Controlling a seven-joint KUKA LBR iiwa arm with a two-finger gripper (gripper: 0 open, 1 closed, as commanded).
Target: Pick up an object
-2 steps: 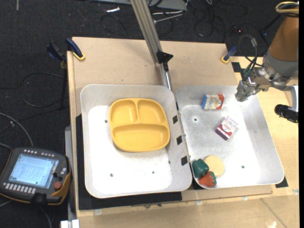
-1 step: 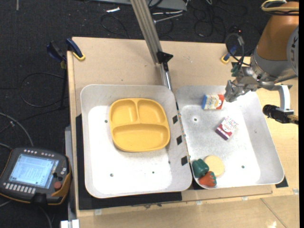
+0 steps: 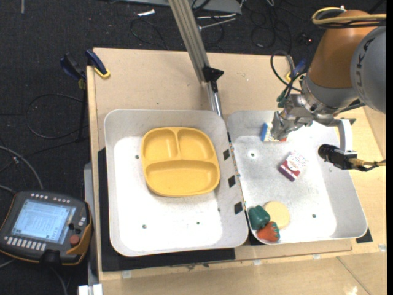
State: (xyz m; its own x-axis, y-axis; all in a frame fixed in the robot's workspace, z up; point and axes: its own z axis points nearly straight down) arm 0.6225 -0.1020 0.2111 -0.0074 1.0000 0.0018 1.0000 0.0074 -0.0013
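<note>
Here I log the bins: left bin point(image 3: 123, 226) holds a yellow divided tray point(image 3: 180, 161), lying flat near its middle; right bin point(image 3: 325, 217) holds a small red-and-white box point(image 3: 293, 165) near its centre, a green, red and cream cluster of toy food point(image 3: 268, 220) at its near left corner, and a small blue item point(image 3: 265, 131) at its far side; gripper point(image 3: 284, 129) sits low just beside that blue item; finger state I cannot tell.
</note>
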